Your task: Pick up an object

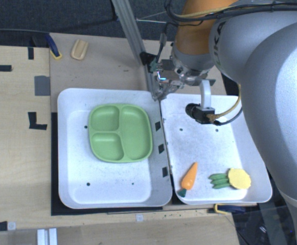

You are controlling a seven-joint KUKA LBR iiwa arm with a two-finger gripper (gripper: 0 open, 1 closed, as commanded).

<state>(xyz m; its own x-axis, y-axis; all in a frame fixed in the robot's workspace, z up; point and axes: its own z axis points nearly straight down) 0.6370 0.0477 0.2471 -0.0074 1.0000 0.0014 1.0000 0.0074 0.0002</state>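
Note:
An orange toy carrot [189, 175] lies near the front of the right bin [225, 142]. To its right rests a yellow toy with green stalks [231, 179]. A green divided plate [120, 132] sits in the left bin [74, 152]. My gripper [160, 88] hangs at the back edge where the two bins meet, far from the carrot and the yellow toy, with nothing seen in it.
A slanted metal post [128, 19] rises behind the bins close to the gripper. A tan block [79, 49] and a blue and yellow clip [53, 47] lie on the bench at the back left. The big grey arm [271, 60] covers the right side.

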